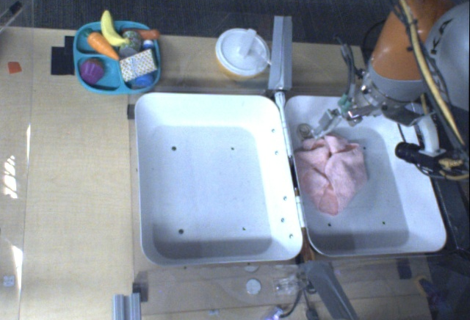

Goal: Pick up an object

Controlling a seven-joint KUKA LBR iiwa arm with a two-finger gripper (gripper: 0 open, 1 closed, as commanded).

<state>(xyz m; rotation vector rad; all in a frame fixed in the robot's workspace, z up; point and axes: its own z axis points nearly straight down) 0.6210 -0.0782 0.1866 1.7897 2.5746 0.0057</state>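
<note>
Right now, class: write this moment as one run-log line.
arm: over right bin | gripper: above pink cloth's top edge | left bin | pick: not yet

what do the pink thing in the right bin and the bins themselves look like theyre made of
The pink thing looks like soft cloth, probably a rag or small towel: it lies crumpled with folds and a matte, slightly fuzzy surface. The right bin and the left bin look like moulded white plastic, though painted metal is possible: smooth faces, rounded corners and a faint sheen.
</note>
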